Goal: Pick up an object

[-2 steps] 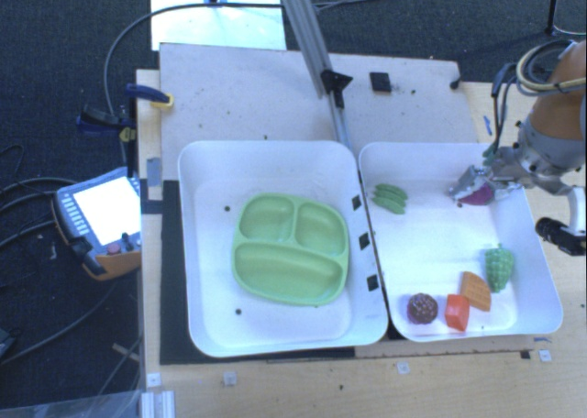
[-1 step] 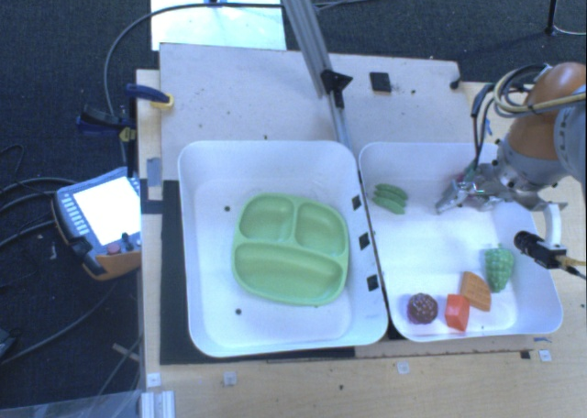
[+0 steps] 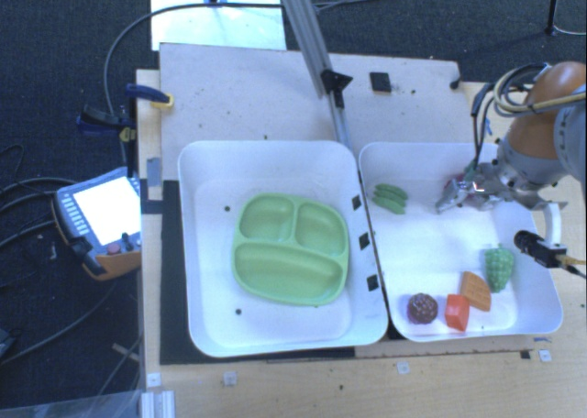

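The right bin (image 3: 431,251) holds a green pea pod (image 3: 390,197) near its back left corner. Along its front edge lie a dark maroon berry (image 3: 422,308), a red piece (image 3: 457,313), an orange wedge (image 3: 476,291) and a green bumpy vegetable (image 3: 499,268). My gripper (image 3: 455,192) hangs over the back of this bin, to the right of the pea pod and apart from it. Nothing shows between its tips.
The left bin (image 3: 211,224) carries a green divided tray (image 3: 292,248). A slanted metal pole (image 3: 307,31) crosses the board behind the bins. A handheld pendant (image 3: 99,219) lies off the bench at left. Cables hang by the arm's wrist (image 3: 537,146).
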`<state>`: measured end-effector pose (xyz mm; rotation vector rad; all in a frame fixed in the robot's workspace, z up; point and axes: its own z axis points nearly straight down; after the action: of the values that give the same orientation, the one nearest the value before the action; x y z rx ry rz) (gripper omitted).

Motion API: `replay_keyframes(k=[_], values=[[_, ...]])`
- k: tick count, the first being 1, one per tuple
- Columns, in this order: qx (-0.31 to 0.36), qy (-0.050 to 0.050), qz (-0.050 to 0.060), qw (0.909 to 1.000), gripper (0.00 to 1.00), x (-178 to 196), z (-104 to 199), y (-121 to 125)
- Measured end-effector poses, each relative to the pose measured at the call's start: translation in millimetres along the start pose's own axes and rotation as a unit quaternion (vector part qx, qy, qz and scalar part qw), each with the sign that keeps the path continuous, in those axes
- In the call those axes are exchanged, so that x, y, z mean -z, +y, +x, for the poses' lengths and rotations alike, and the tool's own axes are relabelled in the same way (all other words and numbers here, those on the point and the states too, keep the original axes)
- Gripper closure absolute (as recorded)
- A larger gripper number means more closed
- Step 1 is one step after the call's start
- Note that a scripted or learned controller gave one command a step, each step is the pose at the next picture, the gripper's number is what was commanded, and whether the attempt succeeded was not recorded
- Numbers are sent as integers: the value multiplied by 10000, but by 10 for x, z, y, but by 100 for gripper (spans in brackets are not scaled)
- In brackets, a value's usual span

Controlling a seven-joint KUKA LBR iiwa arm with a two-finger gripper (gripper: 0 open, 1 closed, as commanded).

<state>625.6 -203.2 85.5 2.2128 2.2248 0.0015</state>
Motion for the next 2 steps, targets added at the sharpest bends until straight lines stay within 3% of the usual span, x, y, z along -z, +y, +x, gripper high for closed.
replay_keyframes(k=[1,2], values=[[14,-10,-27,10000,100,125,-4,18],[1,4,-10,10000,100,702,49,-46]])
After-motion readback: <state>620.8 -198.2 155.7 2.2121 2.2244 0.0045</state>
